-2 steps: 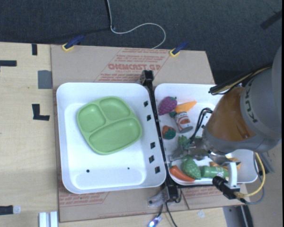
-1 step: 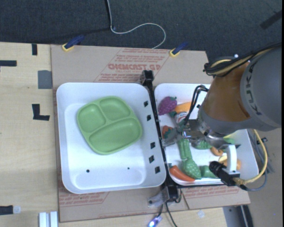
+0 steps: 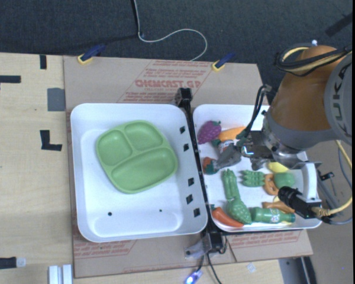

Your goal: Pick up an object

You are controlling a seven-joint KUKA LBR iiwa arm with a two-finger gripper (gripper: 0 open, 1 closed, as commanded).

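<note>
Toys lay crowded in the right bin [image 3: 255, 110] w/ the gripper [image 3: 229, 156] low over them near a purple piece [image 3: 209, 131], jaws' state unclear, so best to drop straight on one isolated toy, e.g. the green veg [image 3: 230, 187].

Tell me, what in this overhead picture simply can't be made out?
- Whether the grey metal tool holds anything: it is small and blurred among the toys in the right shallow white bin.
- The bin's right side: hidden under the grey and orange arm.
- What the toys beside the yellow plastic banana are: partly covered by the arm.
- The green divided plastic plate shows clearly.
</note>
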